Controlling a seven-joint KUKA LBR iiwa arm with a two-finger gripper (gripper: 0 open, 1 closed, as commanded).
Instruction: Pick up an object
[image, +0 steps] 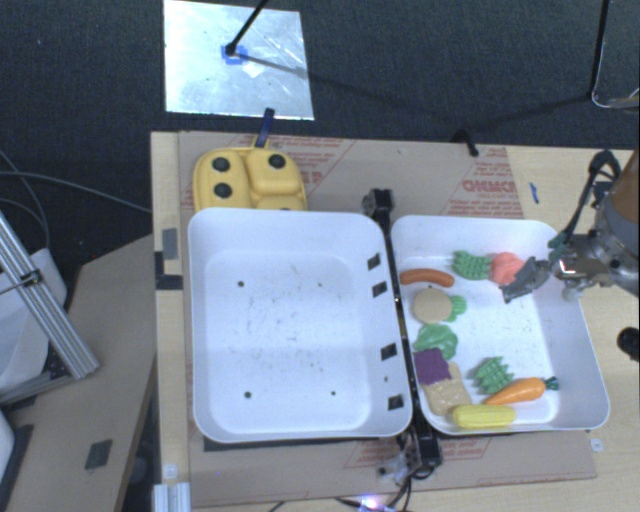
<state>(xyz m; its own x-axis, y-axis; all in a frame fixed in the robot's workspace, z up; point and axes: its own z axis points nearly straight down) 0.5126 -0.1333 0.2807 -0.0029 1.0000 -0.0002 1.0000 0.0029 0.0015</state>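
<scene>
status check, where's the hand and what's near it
Hand over right bin, nothing seen between its fingers. Pink toy right beside it, not lifted. Green leafy piece crowds the pink toy's left side.

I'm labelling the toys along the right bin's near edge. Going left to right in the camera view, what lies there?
Purple block → yellow corn → green leafy piece → orange carrot.
</scene>
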